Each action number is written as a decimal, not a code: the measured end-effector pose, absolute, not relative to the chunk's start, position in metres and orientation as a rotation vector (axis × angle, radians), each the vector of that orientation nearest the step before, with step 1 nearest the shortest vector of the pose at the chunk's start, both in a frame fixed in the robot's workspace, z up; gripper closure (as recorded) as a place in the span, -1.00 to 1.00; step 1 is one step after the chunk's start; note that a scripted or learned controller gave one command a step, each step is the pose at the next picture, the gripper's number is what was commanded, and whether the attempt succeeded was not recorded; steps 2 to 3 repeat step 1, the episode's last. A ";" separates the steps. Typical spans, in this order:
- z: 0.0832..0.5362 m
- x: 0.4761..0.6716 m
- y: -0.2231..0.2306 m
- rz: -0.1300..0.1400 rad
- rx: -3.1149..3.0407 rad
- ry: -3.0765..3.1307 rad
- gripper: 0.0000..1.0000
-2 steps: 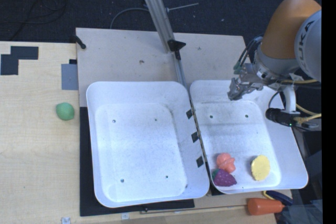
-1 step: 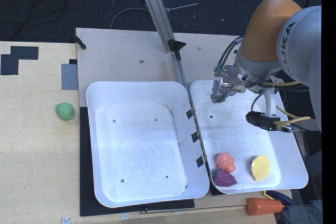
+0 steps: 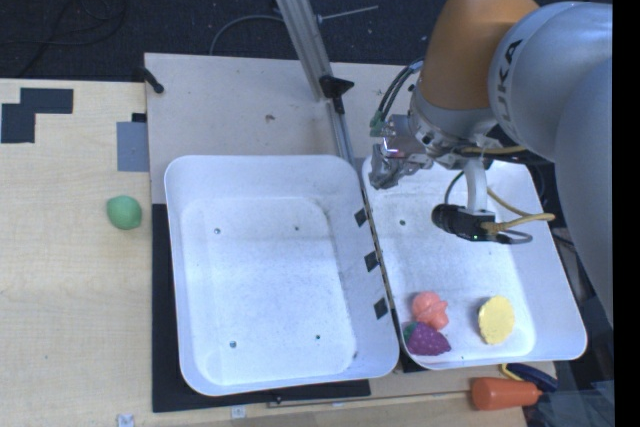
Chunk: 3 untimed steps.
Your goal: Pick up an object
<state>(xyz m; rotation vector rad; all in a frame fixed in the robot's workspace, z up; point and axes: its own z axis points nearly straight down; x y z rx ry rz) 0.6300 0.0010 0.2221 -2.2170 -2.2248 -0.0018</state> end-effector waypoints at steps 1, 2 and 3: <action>0.215 0.628 0.058 0.000 -2.217 -2.224 1.00; 0.215 0.628 0.058 0.000 -2.217 -2.224 1.00; 0.215 0.628 0.058 0.000 -2.217 -2.224 1.00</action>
